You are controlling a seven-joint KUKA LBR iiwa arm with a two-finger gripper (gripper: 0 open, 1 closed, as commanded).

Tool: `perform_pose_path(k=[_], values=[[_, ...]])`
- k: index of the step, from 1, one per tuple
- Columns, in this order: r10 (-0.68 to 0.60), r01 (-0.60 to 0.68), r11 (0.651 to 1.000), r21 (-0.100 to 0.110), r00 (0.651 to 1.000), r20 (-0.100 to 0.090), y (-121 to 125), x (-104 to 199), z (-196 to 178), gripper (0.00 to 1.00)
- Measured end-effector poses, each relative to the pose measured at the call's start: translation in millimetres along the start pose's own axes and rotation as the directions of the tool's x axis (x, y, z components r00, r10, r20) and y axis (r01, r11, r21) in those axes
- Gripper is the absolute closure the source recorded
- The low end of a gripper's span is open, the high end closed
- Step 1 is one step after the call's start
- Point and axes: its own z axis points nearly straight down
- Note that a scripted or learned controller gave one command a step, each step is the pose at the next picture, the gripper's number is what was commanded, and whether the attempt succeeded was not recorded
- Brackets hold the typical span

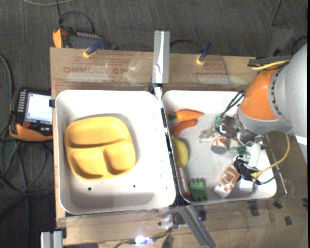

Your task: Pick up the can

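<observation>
The can (219, 144) lies tipped near the middle of the right bin (206, 98), its long axis slanting toward that bin's near-left corner; the gripper (228, 133) hangs just beside it, its opening impossible to tell.

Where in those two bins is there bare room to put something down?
Left bin: white strips around the yellow tray. Right bin: a patch between lemon and can. Crowded at its left wall and under the arm.
</observation>
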Motion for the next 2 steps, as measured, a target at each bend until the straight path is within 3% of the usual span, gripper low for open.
perform_pose_path(k=[1, 2], values=[[0.001, -0.001, 1.000, 0.005, 1.000, 0.000, -0.8, -0.5, -8.4, 1.00], [0.061, -0.061, 0.998, 0.019, 0.998, 0.004, -21.3, 37.1, -131.0, 1.00]])
